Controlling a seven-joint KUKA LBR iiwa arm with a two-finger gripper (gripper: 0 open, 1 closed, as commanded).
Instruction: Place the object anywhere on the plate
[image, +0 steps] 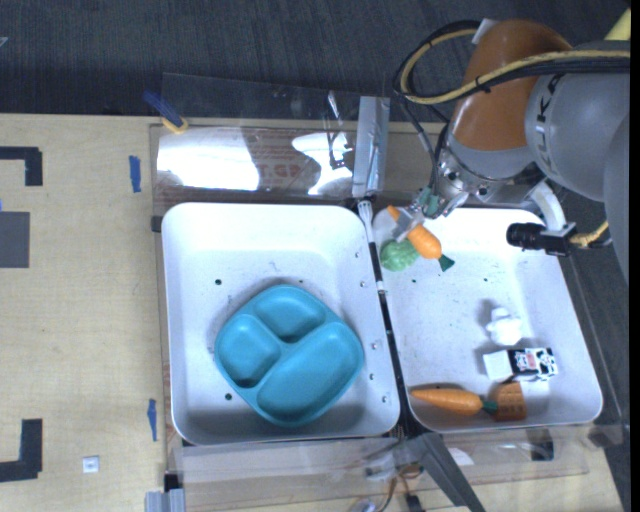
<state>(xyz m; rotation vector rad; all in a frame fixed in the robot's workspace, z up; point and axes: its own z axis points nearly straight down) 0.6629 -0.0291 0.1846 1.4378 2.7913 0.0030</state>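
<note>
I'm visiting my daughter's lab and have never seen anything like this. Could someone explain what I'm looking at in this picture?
This is one photo from a camera fixed above a workbench, looking down at a slant. The big grey machine with the orange band at the upper right is a robot arm. At its tip is its hand, a small two-finger gripper, low over the far corner of the right bin.

Two shallow white bins sit side by side. The left bin holds a blue plate with compartments. The right bin holds toys: a small orange and green toy right beneath the hand, a toy carrot at the near edge, and a few little white and brown pieces.

Whether the hand actually grips the small toy is unclear from here. The job is to put an object on the plate.
</note>
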